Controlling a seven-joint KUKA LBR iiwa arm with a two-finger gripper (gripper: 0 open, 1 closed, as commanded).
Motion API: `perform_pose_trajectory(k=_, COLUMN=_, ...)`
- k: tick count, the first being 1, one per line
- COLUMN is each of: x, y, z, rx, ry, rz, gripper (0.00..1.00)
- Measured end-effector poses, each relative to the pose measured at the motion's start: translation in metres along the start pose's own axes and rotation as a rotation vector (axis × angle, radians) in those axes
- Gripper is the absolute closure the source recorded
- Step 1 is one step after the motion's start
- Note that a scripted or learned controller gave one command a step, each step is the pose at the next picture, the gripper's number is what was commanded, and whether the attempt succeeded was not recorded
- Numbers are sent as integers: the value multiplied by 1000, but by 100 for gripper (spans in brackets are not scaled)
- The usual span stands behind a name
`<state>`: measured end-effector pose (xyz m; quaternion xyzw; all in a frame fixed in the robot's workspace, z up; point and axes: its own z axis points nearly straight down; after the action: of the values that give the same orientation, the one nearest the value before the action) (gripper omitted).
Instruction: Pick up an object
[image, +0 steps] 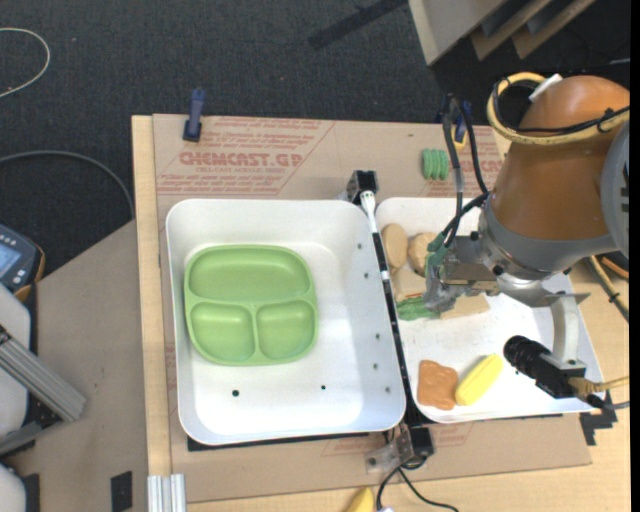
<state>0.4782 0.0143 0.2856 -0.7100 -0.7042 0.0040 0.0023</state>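
Observation:
My gripper (438, 288) reaches down into the right bin (520, 408), near its left wall. Right below it lies a flat green object (412, 309), partly hidden by the gripper. Two tan, bread-like pieces (396, 245) sit at the back left of this bin, just behind the gripper. An orange piece (436, 386) and a yellow piece (478, 380) lie side by side near the bin's front edge. The grey and orange arm covers the bin's back right part.
The left bin (345, 400) holds a green divided plate (250, 303) on its left side. A green clip (434, 165) and a blue clip (193, 115) lie on the cardboard behind the bins. The wall between the bins runs close to the gripper's left.

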Motion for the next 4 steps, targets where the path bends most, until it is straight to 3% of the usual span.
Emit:
perform_pose_trajectory(k=1, x=79, y=0, z=4, rx=-7, ry=4, rz=-14, gripper=100)
perform_pose_trajectory(k=2, x=76, y=0, z=-176, rx=-30, ry=8, rz=-11, gripper=100)
perform_pose_trajectory(k=3, x=95, y=-1, z=-6, rx=5, ry=0, rz=-7, gripper=100)
perform_pose_trajectory(k=4, x=46, y=0, z=-201, rx=-31, ry=6, rz=-6, gripper=100)
